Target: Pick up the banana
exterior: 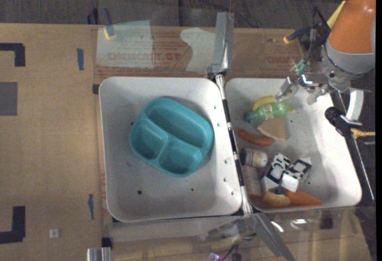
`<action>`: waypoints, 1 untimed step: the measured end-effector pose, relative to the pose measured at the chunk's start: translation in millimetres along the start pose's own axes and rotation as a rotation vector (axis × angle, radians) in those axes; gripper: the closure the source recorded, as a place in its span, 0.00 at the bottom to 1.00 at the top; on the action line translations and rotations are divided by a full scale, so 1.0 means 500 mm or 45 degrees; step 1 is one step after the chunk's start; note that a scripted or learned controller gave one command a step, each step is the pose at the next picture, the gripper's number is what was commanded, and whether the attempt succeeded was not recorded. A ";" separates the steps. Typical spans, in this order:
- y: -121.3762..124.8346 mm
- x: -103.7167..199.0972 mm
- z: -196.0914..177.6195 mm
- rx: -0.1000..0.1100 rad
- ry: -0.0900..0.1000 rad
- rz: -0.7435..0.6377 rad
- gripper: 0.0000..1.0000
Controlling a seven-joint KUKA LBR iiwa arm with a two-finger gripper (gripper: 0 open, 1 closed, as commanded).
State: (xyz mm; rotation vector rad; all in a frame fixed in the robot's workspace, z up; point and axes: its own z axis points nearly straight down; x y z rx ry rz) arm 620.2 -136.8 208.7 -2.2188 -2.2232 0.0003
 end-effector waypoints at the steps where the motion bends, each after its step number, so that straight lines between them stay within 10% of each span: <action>1: 0.098 0.023 0.241 -0.011 -0.003 -0.120 0.00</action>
